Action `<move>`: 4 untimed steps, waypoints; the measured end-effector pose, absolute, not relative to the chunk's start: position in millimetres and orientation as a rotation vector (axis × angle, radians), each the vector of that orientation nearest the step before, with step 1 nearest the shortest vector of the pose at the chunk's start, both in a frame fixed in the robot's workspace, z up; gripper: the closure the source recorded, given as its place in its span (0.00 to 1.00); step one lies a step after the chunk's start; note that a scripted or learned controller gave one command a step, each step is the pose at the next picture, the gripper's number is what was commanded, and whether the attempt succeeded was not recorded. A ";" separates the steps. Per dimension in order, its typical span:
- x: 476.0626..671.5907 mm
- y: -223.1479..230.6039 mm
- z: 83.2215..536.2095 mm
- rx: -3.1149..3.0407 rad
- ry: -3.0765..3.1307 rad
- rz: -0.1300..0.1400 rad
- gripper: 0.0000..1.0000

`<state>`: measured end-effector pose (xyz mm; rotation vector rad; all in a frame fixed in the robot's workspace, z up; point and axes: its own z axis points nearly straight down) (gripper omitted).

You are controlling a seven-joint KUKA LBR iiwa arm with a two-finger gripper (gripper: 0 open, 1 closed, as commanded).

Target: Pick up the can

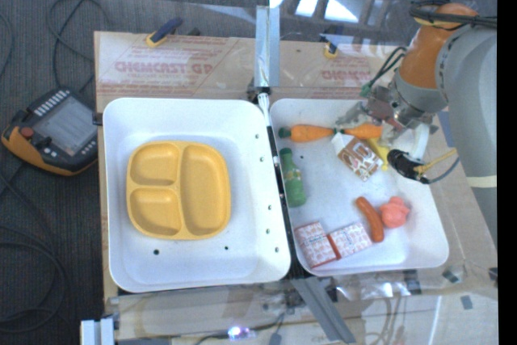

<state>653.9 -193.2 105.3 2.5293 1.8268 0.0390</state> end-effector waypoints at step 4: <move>572.2 -77.6 182.2 2.779 1.472 -0.007 1.00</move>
